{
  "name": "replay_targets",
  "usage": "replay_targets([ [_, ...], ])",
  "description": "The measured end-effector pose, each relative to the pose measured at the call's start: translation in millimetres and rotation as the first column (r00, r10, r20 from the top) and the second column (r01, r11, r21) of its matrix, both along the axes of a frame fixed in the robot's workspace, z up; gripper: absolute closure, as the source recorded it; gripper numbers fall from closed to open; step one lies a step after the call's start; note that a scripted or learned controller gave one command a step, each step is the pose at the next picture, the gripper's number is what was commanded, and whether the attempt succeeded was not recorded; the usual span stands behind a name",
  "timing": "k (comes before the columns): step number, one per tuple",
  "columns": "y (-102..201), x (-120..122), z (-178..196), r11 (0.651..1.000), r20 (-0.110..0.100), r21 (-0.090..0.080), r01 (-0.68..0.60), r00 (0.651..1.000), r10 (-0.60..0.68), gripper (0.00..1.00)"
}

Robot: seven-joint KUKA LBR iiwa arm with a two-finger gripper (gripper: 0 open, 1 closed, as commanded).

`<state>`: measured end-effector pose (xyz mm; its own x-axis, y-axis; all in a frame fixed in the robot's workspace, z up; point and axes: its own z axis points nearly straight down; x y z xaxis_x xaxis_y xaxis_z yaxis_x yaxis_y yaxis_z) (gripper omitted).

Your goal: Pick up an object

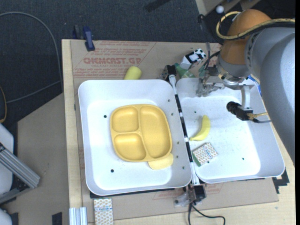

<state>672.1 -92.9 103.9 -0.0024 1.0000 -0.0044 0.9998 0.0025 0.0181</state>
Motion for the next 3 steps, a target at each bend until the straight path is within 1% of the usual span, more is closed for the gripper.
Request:
replay_targets([
  [1, 0, -1, -1, 1.000, -0.002, 0.001, 0.000, 1.000, 0.000, 0.00],
  [2, -5, -63, -20, 1.000, -0.021, 0.005, 0.003, 1.000, -0.003, 0.00],
  [3, -4, -62, -9, 1.000, -0.018, 0.005, 0.003, 1.000, -0.003, 1.00],
])
